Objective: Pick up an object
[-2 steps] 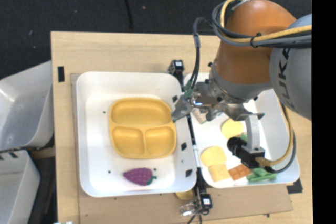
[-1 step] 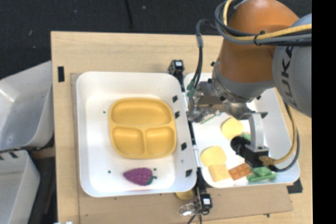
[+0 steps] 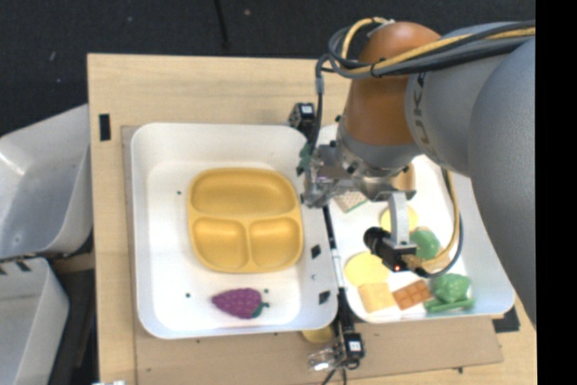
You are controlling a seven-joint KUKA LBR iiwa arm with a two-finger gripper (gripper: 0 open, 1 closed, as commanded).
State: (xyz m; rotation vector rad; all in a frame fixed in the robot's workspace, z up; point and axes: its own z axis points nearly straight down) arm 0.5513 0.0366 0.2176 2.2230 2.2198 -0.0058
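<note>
My gripper (image 3: 326, 187) hangs below the orange wrist band (image 3: 388, 95), over the divider between the two bins, at the left edge of the right bin (image 3: 491, 279). Beneath and just right of it lies a small flat pale piece (image 3: 350, 199). Several toy foods lie in the right bin: a yellow round piece (image 3: 363, 268), a yellow square (image 3: 374, 297), a brown cracker (image 3: 410, 293), a green leafy piece (image 3: 451, 288), a second green piece (image 3: 425, 242) and a pale yellow piece (image 3: 399, 218). The arm hides much of this bin.
The left bin (image 3: 149, 221) holds a yellow divided plate (image 3: 245, 218) and a purple grape bunch (image 3: 240, 303) near its front. A black fitting (image 3: 388, 250) with a red light sits over the right bin. The wooden bench (image 3: 180, 86) surrounds both bins.
</note>
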